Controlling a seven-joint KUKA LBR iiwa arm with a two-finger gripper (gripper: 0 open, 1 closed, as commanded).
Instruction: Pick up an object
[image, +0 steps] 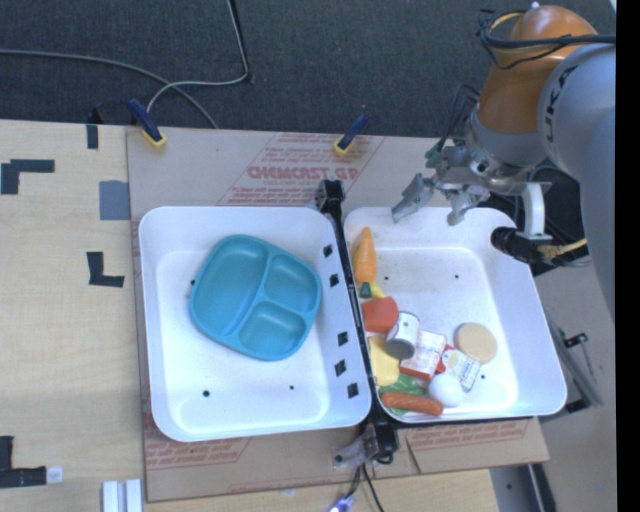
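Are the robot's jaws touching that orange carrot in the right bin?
Apart. The camera view shows the gripper over the bin's far rim, with bare white floor before the carrot.

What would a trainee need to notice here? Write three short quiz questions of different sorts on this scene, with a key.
1. True or false: the blue divided plate lies in the left bin.
2. Multiple choice: the hand is above which part of the right bin? A. its far rim. B. its near rim. C. its centre.
3. Fill in: the orange carrot lies against the bin's ____ wall.

Key: 1. True. 2. A. 3. left; the rest of the toy food pile crowds the near left corner.
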